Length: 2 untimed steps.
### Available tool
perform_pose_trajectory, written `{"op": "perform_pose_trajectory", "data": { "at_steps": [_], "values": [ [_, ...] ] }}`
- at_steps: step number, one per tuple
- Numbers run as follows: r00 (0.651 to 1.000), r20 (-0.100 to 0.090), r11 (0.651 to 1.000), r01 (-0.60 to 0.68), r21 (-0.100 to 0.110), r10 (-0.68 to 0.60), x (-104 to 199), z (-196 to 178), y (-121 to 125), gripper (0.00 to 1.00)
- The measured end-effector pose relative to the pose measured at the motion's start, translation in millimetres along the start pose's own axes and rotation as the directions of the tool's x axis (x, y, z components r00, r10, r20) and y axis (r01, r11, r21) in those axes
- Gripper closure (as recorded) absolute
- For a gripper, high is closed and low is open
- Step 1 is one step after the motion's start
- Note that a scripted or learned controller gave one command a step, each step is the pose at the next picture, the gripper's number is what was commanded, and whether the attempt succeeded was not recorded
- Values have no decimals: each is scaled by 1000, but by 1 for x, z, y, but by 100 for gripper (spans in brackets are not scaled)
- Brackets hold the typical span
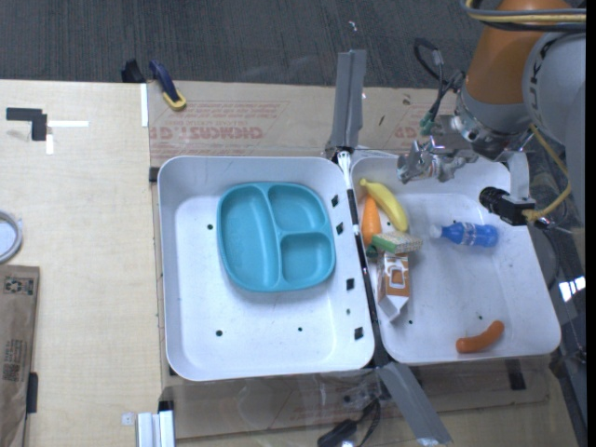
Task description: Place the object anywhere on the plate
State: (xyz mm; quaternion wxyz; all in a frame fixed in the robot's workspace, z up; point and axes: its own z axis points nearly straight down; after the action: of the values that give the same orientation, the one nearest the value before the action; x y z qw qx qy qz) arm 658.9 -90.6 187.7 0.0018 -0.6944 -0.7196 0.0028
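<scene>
1. Right now the arm [521,54] reaches in from the right, and its gripper [430,159] hangs over the far edge of the right bin [521,291], above the bin's back left corner.
2. Nothing sits between the fingers; whether they are spread or closed I cannot tell from this angle.
3. Just below the gripper lies a banana [387,203], slanting along the left side of the right bin, apart from the fingers.
4. An orange carrot [371,220] lies right beside the banana, against the divider between the bins.
5. Below those two sits a small sandwich-like block [399,243], and under it a brown and white packet [395,282].
6. A blue bottle [471,235] lies on its side toward the right of that bin, well apart from the banana.
7. An orange sausage [480,336] rests near the near right corner.
8. The blue plate [277,236], split into three compartments, lies in the middle of the left bin [186,324], with nothing on it.
</scene>
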Motion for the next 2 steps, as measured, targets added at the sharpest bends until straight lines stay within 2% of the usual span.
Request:
{"op": "perform_pose_trajectory", "data": {
  "at_steps": [1,2],
  "values": [
    [967,1,967,253,-3,-253,61,-46,-4,100],
    [980,0,980,199,0,-199,137,0,-12,100]
  ]
}}
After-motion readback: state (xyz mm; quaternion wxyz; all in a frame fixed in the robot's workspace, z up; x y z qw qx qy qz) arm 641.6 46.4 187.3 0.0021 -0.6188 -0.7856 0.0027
